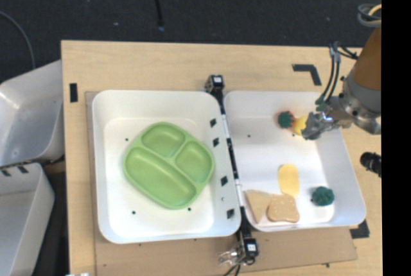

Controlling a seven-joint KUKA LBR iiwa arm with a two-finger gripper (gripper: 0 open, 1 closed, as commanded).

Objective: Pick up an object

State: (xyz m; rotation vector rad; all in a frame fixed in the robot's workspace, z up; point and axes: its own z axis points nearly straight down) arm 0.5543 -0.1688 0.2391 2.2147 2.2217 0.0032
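While the grey arm [366,85] reaches in from the right side of the bench [160,66], its gripper [311,127] sits low over the far right part of the right bin [257,159], close to that bin's right wall. Whether the gripper is open or closed cannot be told, since the tip is small and blurred against the white floor. Touching or just beside the tip, on its left, lies a small yellow piece [297,125], and just left of that a small green and red piece [284,119]; whether either is gripped cannot be told. Nearer the front of the right bin lie 4 more things: a yellow oblong piece [289,178] near the middle, a dark green round piece [322,195] toward the right wall, and at the front edge a tan wedge [255,204] with a round tan slice [283,208] resting partly on it. To the left of the right bin, sharing a clipped divider edge with it, stands the left bin [115,114], and on its floor lies a light green plate [168,164] with 3 compartments, turned at an angle.
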